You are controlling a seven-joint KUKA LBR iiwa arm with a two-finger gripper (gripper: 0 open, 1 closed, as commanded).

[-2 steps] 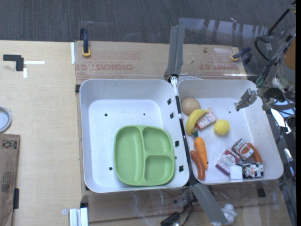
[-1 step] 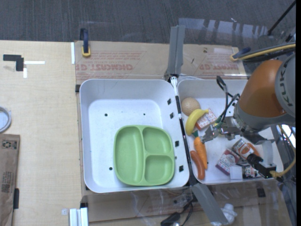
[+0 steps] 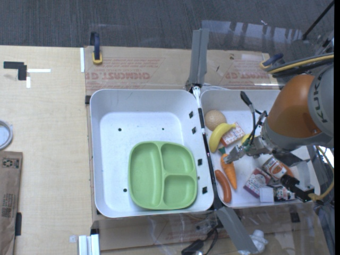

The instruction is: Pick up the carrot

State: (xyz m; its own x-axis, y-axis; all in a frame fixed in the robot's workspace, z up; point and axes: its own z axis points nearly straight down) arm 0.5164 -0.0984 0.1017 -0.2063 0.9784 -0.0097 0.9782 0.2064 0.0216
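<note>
A grey KUKA arm with an orange band reaches in over the right-hand bin [image 3: 313,195], its gripper [image 3: 237,153] low among the clutter and just above the leafy end of the carrot [image 3: 229,175]. The carrot lies on the bin floor near the left wall and toward the near edge, its long axis running roughly from the far side of the bin to the near side, thick end farthest from the near edge and closest to the gripper, so the grasp point sits a little nearer the bin's front edge than the tool now does. From this slanted overhead view it cannot be told whether the fingers are spread or closed, and nothing shows the carrot between them. A reddish sausage-shaped piece [image 3: 223,186] lies just beside the carrot on its left, almost parallel and hard against the bin wall; judged from here, that neighbour is the likeliest thing to be caught by mistake or to block a finger on that side. A banana [image 3: 219,135] curves just beyond the carrot's top, with a small red-and-white packet [image 3: 232,135] touching it and a pale round piece [image 3: 214,118] near the far-left corner. Small packaged goods [image 3: 260,185] cluster toward the near-right corner beneath the arm. The left-hand bin [image 3: 106,142] holds a green divided plate [image 3: 162,175] toward its near edge, well apart from the work.
</note>
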